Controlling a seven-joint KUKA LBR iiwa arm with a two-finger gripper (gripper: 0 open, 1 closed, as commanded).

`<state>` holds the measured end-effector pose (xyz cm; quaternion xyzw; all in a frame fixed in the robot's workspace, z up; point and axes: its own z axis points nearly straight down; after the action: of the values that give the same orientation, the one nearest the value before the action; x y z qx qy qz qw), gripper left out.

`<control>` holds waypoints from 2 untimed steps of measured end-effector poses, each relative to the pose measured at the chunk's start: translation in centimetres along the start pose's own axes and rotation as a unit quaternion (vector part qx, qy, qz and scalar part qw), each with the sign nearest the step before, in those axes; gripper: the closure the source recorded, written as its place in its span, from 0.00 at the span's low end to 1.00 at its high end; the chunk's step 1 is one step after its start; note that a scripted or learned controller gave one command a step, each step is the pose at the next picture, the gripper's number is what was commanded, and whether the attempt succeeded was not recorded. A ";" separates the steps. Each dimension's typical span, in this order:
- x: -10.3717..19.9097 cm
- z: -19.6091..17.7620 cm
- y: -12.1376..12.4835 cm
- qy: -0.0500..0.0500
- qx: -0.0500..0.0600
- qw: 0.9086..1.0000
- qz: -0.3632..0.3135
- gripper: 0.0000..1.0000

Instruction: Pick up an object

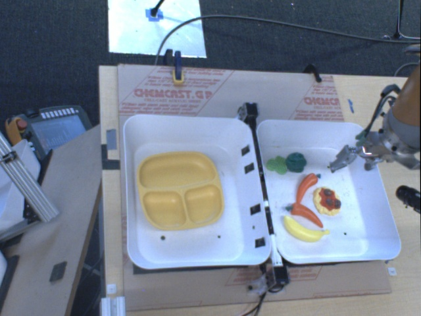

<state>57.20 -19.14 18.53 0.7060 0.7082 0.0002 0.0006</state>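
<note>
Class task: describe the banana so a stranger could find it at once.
Look in the right bin, the one holding the toy foods. At the front of that cluster, nearest the camera, lies the banana, just below the carrots. It is the one plain yellow, curved piece.

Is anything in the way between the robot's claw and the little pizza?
Nothing visible is. The gripper hangs over the right bin, and the pizza lies just below-left of it in the view. The carrot and banana sit on the pizza's far side.
</note>
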 end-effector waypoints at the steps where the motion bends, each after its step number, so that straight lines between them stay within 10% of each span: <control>1: -0.4 4.3 0.5 0.000 0.001 1.000 0.001 0.00; 2: -0.3 9.5 0.5 0.000 0.001 1.000 0.001 0.00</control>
<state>57.68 -19.49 9.01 0.7069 0.7073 -0.0002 -0.0005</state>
